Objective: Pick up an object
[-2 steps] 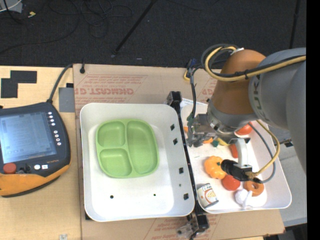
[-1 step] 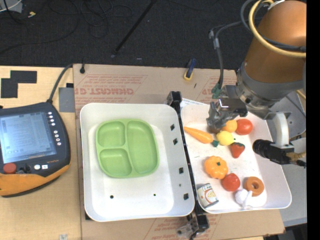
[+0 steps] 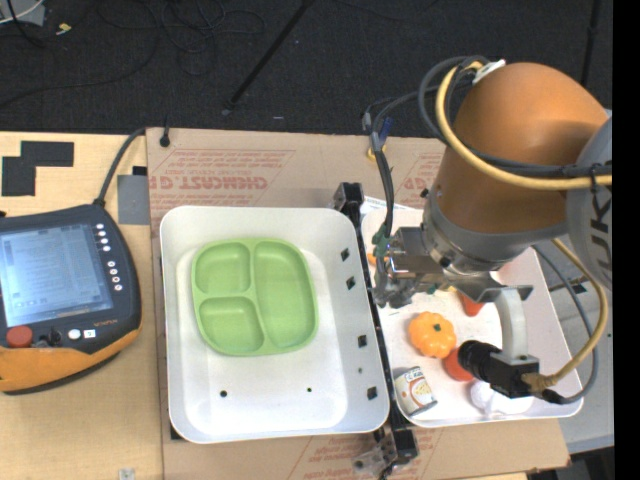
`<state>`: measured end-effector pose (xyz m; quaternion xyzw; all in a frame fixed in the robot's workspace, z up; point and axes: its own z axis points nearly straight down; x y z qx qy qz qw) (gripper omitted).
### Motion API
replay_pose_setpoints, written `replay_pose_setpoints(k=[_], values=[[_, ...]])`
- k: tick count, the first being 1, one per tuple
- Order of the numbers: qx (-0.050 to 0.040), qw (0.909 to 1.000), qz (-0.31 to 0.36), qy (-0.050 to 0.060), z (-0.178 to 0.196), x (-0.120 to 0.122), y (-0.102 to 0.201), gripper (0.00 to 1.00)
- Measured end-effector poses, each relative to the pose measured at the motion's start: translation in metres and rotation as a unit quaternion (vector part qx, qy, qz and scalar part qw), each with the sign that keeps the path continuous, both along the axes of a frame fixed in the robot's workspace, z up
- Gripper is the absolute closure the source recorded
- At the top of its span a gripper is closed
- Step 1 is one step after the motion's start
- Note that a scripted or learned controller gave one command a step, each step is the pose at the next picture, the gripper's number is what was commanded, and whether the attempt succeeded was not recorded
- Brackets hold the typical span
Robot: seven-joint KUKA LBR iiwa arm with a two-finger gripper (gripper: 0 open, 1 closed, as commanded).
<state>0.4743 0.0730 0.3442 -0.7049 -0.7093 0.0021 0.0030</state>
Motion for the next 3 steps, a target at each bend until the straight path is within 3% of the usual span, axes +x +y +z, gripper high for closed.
replay_pose_setpoints(k=[1, 2, 3], values=[[-0.0008, 1.0, -0.002, -0.004, 0.045, 0.002, -0.018, 1.0], [-0.0011, 1.0, -0.005, -0.008, 0.143, 0.002, -0.074, 1.0], [-0.0014, 1.0, -0.003, 0.005, 0.014, 0.0, -0.07, 1.0]])
